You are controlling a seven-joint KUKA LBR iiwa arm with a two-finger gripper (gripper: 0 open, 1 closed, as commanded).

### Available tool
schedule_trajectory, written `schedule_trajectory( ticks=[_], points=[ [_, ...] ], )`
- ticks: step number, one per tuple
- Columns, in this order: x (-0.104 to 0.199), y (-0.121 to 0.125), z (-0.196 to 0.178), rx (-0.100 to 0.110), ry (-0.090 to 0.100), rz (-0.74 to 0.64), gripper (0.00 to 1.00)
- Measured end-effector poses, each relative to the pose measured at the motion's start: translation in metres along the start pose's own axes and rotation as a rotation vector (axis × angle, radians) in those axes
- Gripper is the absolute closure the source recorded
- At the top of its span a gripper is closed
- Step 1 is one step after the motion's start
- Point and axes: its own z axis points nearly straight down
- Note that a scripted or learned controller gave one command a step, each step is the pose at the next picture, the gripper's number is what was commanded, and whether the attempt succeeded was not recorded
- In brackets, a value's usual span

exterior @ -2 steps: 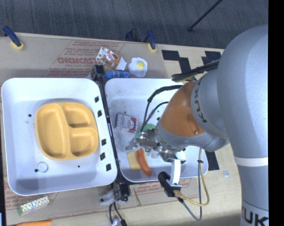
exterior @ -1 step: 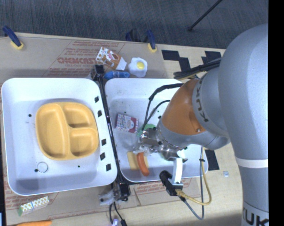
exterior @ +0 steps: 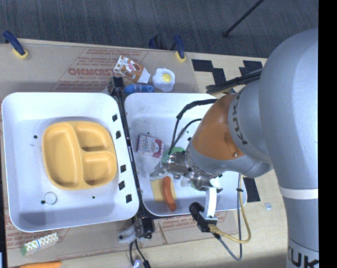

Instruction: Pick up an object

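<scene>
Camera view: two white bins are seen side by side on the counter. The left bin (exterior: 12, 149) holds a yellow divided tray (exterior: 79, 152), lying flat. In the right bin (exterior: 140, 108) a small red-and-white packet (exterior: 149, 145) lies near the divider, and an orange sausage-shaped piece (exterior: 168, 193) rests against a pale yellow block (exterior: 157, 191) at the near wall. The gripper (exterior: 174, 169) is seen low over the right bin, just above the orange piece, between it and the packet. Whether it is open or closed cannot be told; nothing is visibly held.

The orange piece is judged the likeliest target, being closest under the gripper. It is taken to be a light, rigid plastic toy with a smooth, rounded skin, so some slip is expected. A hold across its narrow middle is advised, not along its length. The block touching its left side may get nudged or pinched along with it. The packet is judged flat, thin and flimsy, hard to lift off the bin floor.

Outside the bins, a small carton (exterior: 127, 67), a blue item (exterior: 138, 88) and a white-and-yellow item (exterior: 164, 79) sit on the counter at the far edge.
</scene>
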Motion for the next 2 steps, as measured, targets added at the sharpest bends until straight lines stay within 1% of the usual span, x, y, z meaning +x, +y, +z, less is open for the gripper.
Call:
schedule_trajectory(
  ticks=[1,2],
  points=[
    [0.0004,0.0001,-0.0096,0.002,0.001,-0.003,1.00],
    [0.0004,0.0000,-0.0095,0.002,0.000,-0.004,0.00]
  ],
)
